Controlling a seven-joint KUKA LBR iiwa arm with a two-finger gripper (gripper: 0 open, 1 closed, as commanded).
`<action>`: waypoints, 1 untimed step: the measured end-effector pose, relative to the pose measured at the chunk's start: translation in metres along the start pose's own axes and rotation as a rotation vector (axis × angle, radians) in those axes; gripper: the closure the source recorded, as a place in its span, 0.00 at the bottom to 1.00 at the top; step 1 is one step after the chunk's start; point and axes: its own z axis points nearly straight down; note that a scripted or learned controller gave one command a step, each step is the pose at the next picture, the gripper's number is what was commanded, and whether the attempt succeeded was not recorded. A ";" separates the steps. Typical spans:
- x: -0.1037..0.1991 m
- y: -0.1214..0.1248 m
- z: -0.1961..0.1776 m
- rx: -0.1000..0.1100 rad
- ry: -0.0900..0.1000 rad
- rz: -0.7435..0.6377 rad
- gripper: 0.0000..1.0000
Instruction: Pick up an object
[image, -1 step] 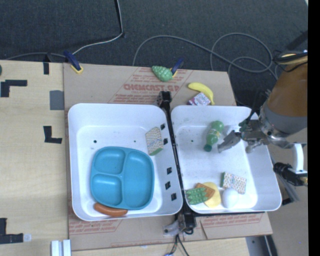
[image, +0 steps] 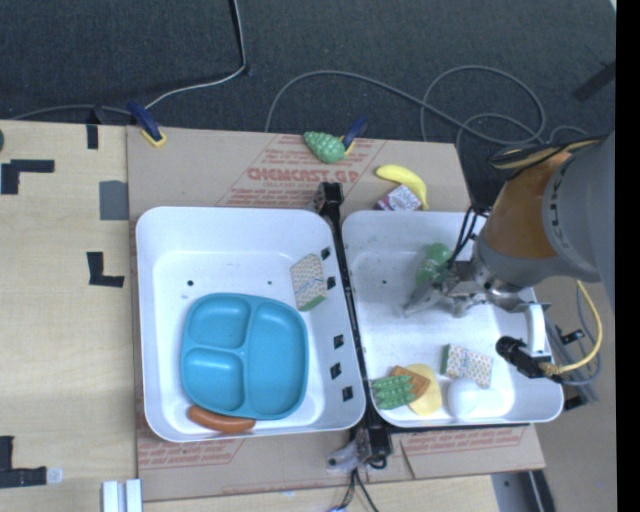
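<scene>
Camera view frames two white bins side by side on a cardboard-covered bench, and the right bin (image: 400, 240) is taken as the landmark. The gripper (image: 425, 295) is seen lowered inside that bin, near its middle, with the grey arm (image: 560, 215) reaching in over the bin's right rim. Whether the fingers are apart or together cannot be told, as they are too small and blurred. A green object (image: 436, 260) lies just beside the gripper, toward the bin's far wall; whether it is being touched cannot be told. Along the bin's near wall are seen a green and yellow toy (image: 407, 388), a patterned cloth square (image: 468, 364) and a white round object (image: 466, 398). To the left of the right bin, the left bin (image: 170, 235) holds a blue divided plate (image: 243, 355), an orange sausage-shaped toy (image: 220, 420) and a second patterned square (image: 309, 279). Beyond the right bin's far wall, a yellow banana (image: 403, 182) rests on the cardboard.
</scene>
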 end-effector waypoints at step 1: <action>0.037 0.091 0.009 0.035 0.003 0.008 0.00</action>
